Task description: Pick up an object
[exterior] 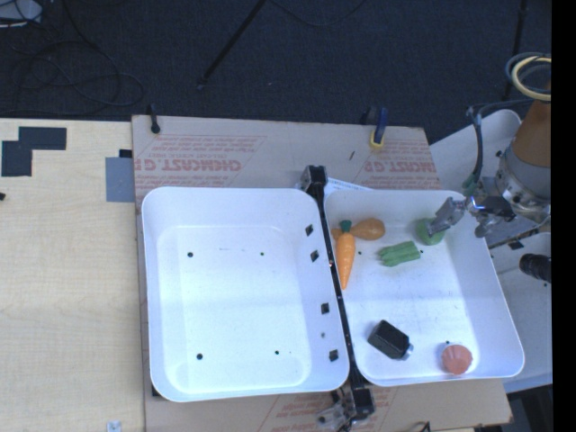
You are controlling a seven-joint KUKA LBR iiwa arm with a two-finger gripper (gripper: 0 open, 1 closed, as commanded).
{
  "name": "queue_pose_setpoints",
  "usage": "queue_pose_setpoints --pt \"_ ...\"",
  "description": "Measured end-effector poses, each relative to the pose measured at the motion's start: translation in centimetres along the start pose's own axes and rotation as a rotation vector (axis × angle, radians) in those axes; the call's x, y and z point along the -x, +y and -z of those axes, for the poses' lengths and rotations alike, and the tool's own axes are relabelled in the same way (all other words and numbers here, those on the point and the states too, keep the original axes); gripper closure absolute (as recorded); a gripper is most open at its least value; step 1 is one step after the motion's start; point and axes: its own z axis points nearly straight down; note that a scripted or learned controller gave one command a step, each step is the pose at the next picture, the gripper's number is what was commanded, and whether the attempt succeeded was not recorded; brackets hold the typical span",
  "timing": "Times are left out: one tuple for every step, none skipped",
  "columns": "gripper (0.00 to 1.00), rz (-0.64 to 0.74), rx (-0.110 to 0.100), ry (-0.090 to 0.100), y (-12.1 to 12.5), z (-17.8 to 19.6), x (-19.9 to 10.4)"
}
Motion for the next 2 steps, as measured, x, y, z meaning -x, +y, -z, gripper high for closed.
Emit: queue_pose_setpoints --pt "0.00 0.002 0.018 -0.005 5.0 23.9 -2.1" --pt "0.00 0.009 0.009 0.001 2.6 33.2 -11.9"
